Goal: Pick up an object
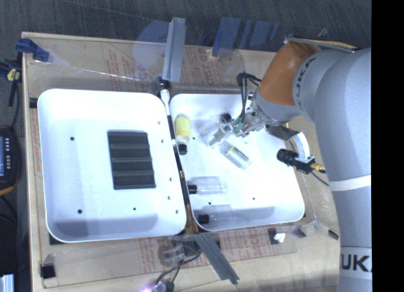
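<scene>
Bin at view left [47,158]: one black ridged block [131,159], lying flat near centre. Bin at view right [281,199]: yellow object [182,127] against the dividing wall; clear bottle with dark cap [207,187] lying lower down; clear tube [218,216] along the near wall. Arm [328,95] reaches in over this bin, gripper [238,127] low among clear pieces [214,134], a clear vial [236,155] just beside it

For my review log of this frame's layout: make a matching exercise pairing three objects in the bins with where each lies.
Things:
1. black ridged block
2. yellow item
3. clear tube

Places:
a. right bin, against its left wall
b. middle of the right bin, near the hand
c. middle of the left bin

Pairs: 1-c, 2-a, 3-b.
</scene>
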`<action>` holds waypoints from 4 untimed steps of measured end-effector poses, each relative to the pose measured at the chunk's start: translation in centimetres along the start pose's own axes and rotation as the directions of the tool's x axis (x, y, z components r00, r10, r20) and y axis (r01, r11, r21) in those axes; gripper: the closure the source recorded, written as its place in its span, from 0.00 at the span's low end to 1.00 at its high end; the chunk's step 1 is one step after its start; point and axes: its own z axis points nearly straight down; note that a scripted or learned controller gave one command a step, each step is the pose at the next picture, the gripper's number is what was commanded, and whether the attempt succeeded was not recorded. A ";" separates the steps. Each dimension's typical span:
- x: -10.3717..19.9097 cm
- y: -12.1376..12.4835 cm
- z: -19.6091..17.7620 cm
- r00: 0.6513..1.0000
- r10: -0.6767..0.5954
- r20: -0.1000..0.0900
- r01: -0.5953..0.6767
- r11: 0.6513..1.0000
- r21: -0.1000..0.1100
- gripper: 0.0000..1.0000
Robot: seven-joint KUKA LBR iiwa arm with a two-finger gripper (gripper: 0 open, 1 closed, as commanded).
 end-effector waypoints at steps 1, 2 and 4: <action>0.0 0.1 -1.1 1.000 -0.004 0.001 0.004 1.000 -0.001 1.00; -1.1 3.2 0.0 1.000 -0.002 -0.001 0.002 1.000 0.000 1.00; 0.9 -1.8 0.1 0.997 -0.079 -0.002 0.079 0.997 0.001 0.00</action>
